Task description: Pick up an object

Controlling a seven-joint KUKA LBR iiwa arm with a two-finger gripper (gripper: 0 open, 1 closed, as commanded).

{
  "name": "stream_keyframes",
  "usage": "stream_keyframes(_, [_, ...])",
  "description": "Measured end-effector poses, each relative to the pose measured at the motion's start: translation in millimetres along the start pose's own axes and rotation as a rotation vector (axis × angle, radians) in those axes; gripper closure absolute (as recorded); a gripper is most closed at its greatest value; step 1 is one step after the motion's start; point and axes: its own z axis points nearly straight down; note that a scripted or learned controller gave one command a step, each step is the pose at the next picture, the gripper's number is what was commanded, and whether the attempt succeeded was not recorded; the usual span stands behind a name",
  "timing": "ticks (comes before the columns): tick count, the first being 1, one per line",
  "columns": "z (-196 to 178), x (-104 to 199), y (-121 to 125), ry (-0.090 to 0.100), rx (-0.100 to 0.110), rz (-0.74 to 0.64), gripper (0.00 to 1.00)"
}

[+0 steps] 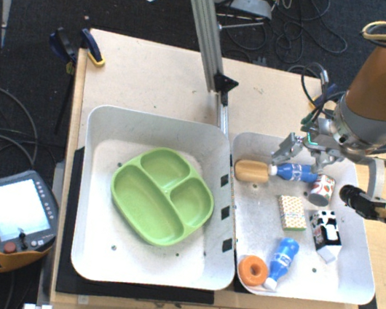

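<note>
Gripper hangs just over a blue bottle; whether it grips, I cannot tell.
That bottle, right beneath, looks light, stiff and slick: take it across the middle. Nearby lie two bottles, one wooden piece, one orange ring, one green plate in two bins.

You see a light green divided plate in the white left bin. In the white right bin: an orange ring, blue-and-white bottle, black-and-white block, dotted cream card, tan wooden piece.
</note>
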Motion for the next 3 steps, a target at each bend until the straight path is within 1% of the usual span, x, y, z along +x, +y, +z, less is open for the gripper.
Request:
stream_keyframes(1, [53,1,10,-0.001,0.005,0.0,0.0])
stream_keyframes(2, [118,0,6,0.0,0.007,0.002,0.0])
stream_keyframes(3, [144,1,6,-0.001,0.002,0.002,0.0])
